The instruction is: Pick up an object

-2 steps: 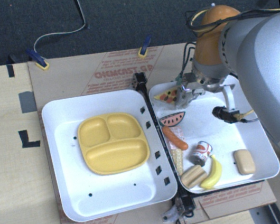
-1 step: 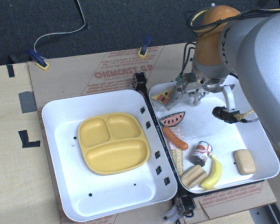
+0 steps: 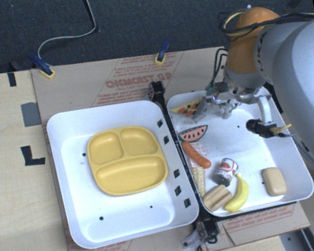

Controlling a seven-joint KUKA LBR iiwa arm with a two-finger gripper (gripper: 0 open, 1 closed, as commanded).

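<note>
- a yellow divided plate (image 3: 127,160) is lying alone in the left bin (image 3: 70,179), well apart from the arm.
- in the right bin (image 3: 303,186), toy food is crowding the left side: a pizza slice (image 3: 188,109), watermelon slice (image 3: 194,134), hot dog (image 3: 196,155), can (image 3: 226,168), banana (image 3: 237,193) and bread (image 3: 274,181).
- the gripper (image 3: 224,106) is hovering at the bin's top edge, just beside the pizza slice; how far its jaws are parted i cannot tell, and nothing is showing between them.
- risk: closing there may be catching the bin wall or nudging the pizza slice away.

Even, bright overhead light; the white bins (image 3: 74,184) glare slightly, shadows stay soft, and the whole picture is mildly blurred.
</note>
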